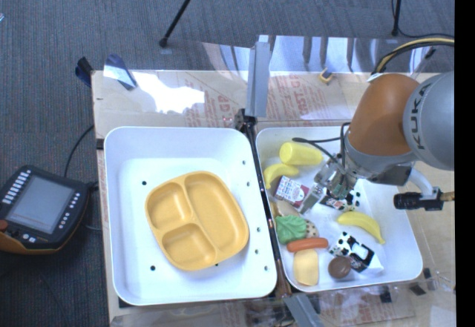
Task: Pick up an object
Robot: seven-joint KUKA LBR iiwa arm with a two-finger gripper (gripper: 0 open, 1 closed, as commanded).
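While the gripper (320, 188) is lowered into the right bin (404, 244), whether it is open or closed cannot be told, and nothing is seen held. Toy food is crowded against the bin's left wall. A small carton (291, 190) lies just left of the gripper. A yellow tray (196, 219) is set in the left bin (126, 170).

Glossy yellow plastic tray (196, 219), smooth white plastic bin (119, 170), matt grey carpet (74, 7)

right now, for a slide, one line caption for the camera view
KUKA arm's gripper poised over toy food in the right bin, beside a yellow divided plate in the left bin.
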